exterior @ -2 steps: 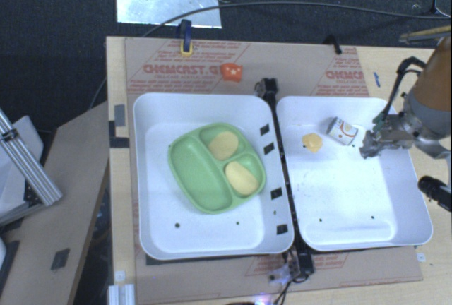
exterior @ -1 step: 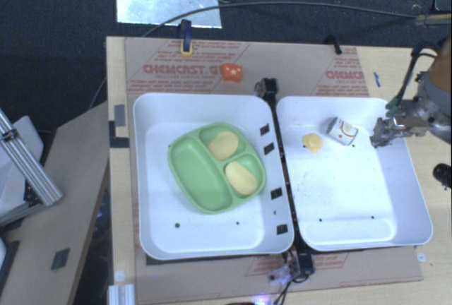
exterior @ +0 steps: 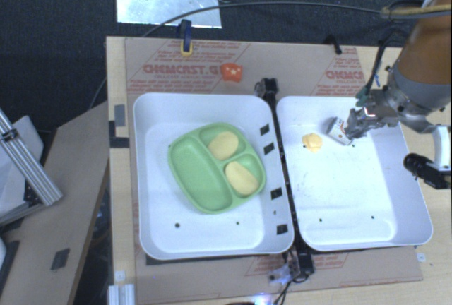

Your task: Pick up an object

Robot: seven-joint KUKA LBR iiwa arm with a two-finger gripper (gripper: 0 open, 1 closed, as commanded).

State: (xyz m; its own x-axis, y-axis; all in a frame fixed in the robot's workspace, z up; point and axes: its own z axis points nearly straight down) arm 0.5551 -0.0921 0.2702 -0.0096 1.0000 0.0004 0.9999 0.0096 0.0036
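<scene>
- Bins sit side by side on the bench, rims touching along a black clip seam, so either is within the arm's reach.
- Left bin (exterior: 152,155) holds a green divided tray (exterior: 205,176) with two yellow pieces (exterior: 240,178), one in each small compartment; they look parked, not targeted.
- Right bin (exterior: 395,226) holds a small yellow block (exterior: 312,142), loose on the floor near the seam, probably the thing to pick up.
- Gripper (exterior: 347,133) hangs just right of the block, apart from it; whether its fingers are spread I cannot tell.
- Arm (exterior: 424,63) slants down from the right edge, wrist tilted toward the block.
</scene>
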